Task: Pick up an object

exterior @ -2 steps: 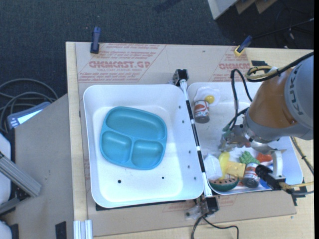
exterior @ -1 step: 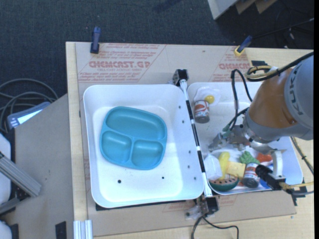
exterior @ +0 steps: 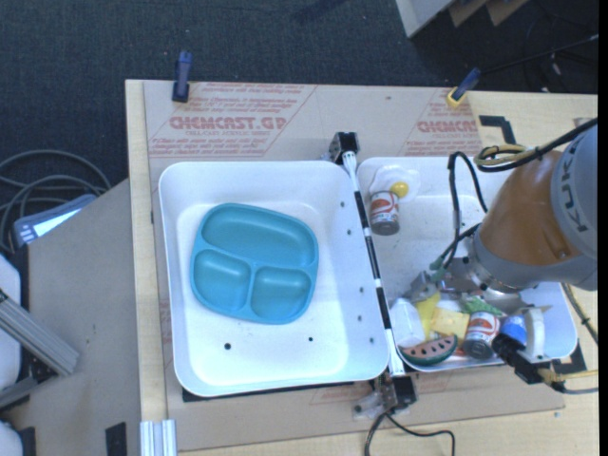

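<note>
**Reaching into the right bin's near corner**

Hovering low over the right bin [exterior: 560, 350], the gripper [exterior: 463, 288] sits directly above a crowded pile in that bin's near half: a yellow piece [exterior: 439, 319], a watermelon slice [exterior: 429, 352] and a small red-labelled can [exterior: 482, 331] lie just beside and toward the near edge from it. Whether it is spread or pinching anything cannot be told; the wrist hides it. Another can [exterior: 384, 211] stands well apart at the far end. The left bin [exterior: 180, 198] holds a blue divided plate [exterior: 254, 262]. Judging by position, the pile is the likelier target.
</note>
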Robot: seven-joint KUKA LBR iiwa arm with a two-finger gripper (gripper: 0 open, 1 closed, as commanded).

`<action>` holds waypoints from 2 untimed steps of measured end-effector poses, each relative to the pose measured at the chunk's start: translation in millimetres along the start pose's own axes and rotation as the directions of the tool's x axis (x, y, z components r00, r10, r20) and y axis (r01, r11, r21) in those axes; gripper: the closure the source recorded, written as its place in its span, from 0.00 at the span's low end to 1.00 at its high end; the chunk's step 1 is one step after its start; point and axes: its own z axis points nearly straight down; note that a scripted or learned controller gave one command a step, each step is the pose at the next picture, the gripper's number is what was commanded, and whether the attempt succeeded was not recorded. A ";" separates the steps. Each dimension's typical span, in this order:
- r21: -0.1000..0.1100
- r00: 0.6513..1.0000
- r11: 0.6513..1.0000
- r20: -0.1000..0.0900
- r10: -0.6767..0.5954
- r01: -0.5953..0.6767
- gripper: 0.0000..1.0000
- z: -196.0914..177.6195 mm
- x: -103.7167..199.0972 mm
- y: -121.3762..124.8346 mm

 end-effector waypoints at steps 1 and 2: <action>-0.009 1.000 1.000 0.001 0.000 0.000 1.00 -11.2 0.9 2.6; -0.002 1.000 1.000 0.000 -0.002 0.002 1.00 -100.7 53.6 17.2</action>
